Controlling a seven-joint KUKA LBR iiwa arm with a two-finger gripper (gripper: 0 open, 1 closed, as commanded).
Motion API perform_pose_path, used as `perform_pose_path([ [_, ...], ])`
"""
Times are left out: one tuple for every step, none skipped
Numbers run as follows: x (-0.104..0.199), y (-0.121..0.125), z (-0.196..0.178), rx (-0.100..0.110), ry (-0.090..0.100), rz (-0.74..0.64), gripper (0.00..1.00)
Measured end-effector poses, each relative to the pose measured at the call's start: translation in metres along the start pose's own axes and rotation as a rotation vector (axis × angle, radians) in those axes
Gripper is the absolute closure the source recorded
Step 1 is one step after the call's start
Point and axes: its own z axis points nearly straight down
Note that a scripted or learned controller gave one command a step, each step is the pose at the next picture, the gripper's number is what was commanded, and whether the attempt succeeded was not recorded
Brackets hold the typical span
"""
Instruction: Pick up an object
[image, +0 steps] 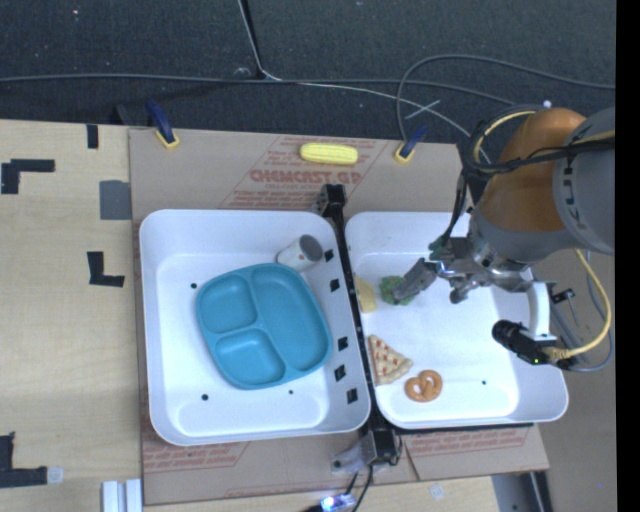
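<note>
Farthest from the gripper, across the divider, the left bin (165, 300) is holding a blue divided plate (262, 325), and a small white cup (302, 251) is lying on its side just beyond the plate's far corner. Behind both bins, on the cardboard, a yellow corn cob (328, 154) is sitting well out of the way.

In the right bin (500, 400), a pale yellow piece (366, 297) is resting against the divider, just left of the gripper's tip. Nearer the camera from the gripper, a waffle-patterned wedge (387, 357) and a pretzel (424, 385) are lying apart on the bin floor.

The gripper (408, 287) is reaching down at a slant over a green object (390, 291), which is lying at its tip; whether its jaws are apart or together cannot be told from here, nor whether the green object is between them.

By my reading, the grasp step is under way, not the lift. The next move is calling for a firm closure on the green object and a straight rise clear of the yellow piece beside it.
</note>
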Motion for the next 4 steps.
perform_pose_path([
  [0.000,0.003,-0.006,-0.012,-0.001,-0.003,0.00],
  [0.000,-0.004,0.057,-0.006,-0.002,-0.002,0.00],
  [0.000,-0.004,0.103,-0.014,-0.003,-0.002,0.00],
  [0.000,-0.003,0.090,-0.015,-0.004,-0.003,1.00],
])
